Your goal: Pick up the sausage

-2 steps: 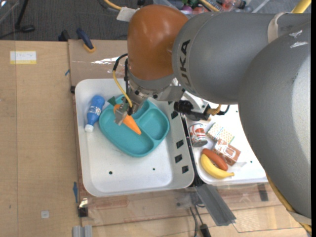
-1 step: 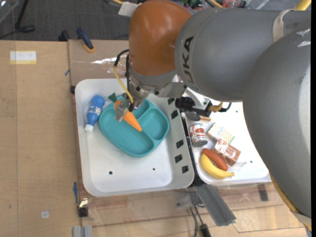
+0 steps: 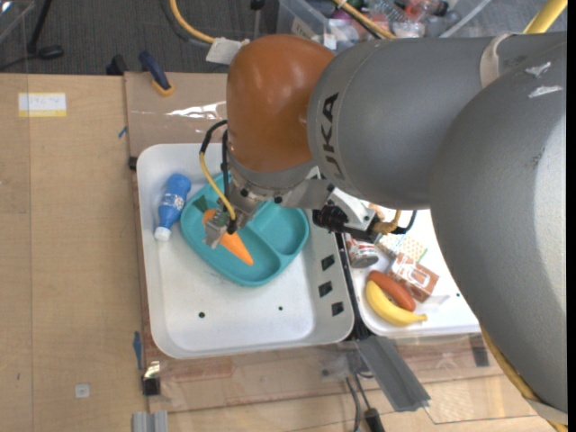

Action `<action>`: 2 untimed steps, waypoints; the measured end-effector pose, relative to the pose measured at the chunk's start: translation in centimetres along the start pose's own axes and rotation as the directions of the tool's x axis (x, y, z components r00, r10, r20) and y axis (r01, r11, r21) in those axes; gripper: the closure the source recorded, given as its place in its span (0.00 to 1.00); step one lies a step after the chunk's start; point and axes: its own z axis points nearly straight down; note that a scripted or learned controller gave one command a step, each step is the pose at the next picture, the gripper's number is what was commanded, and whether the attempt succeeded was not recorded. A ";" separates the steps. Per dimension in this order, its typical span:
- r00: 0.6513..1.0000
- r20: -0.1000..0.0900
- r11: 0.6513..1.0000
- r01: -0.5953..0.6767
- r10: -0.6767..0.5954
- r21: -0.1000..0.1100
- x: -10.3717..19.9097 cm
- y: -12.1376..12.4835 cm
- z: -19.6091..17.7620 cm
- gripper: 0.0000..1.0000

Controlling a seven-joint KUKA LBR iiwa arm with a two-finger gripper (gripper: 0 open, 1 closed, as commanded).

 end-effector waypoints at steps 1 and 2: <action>1.000 0.005 1.000 -0.005 0.005 -0.005 -3.7 2.9 -5.4 1.00; 1.000 0.003 1.000 -0.005 0.005 -0.001 -3.4 0.9 -4.8 1.00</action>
